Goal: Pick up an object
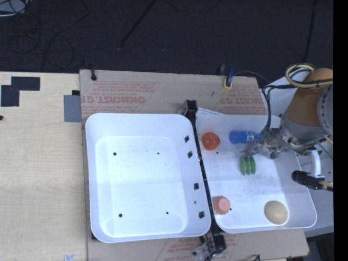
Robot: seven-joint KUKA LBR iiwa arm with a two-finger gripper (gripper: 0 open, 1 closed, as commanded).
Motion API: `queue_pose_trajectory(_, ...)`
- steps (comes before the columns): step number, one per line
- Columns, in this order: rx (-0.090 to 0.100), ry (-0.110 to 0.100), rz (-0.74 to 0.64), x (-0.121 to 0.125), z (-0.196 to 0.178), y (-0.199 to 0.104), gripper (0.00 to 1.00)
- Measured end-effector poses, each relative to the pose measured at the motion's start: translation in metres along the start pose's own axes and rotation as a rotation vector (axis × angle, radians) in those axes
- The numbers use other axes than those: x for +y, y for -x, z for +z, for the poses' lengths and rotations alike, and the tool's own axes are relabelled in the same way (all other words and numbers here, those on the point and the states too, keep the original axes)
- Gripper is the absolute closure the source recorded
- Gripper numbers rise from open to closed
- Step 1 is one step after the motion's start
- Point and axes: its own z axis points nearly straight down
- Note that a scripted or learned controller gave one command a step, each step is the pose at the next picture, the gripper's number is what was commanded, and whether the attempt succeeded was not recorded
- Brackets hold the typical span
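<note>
**Q:** Nearest the camera, what's lying at the front of the bins?

**A:** 2 things in the right bin (304, 222): a pink round object (221, 204) by the divider and a tan ball (276, 211) toward the outer corner. Further back sit an orange-red ball (211, 141), a blue object (239, 137) and a green ribbed object (248, 165). The left bin (98, 162) holds none of them.

**Q:** So how far along is the pick?

**A:** By my reading, not done. All 5 objects rest on the bin floor; nothing is lifted. The grasp and the lift are both left.

**Q:** And the arm?

**A:** It reaches in from the right, orange band high, wrist bent down over the back of the right bin. The gripper (254, 145) sits between the blue object and the green ribbed one, just above the green. Whether its fingers are spread or pressed together, I can't tell; the metalwork is too cluttered. Nothing visibly sits between them.
</note>
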Motion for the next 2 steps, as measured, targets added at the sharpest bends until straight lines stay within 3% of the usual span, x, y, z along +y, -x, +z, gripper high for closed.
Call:
queue_pose_trajectory(1,-0.003,0.005,0.0,0.0023,-0.0152,0.0014,1.0)
queue_pose_trajectory(2,-0.002,0.005,0.001,0.0022,-0.0152,0.0016,0.0)
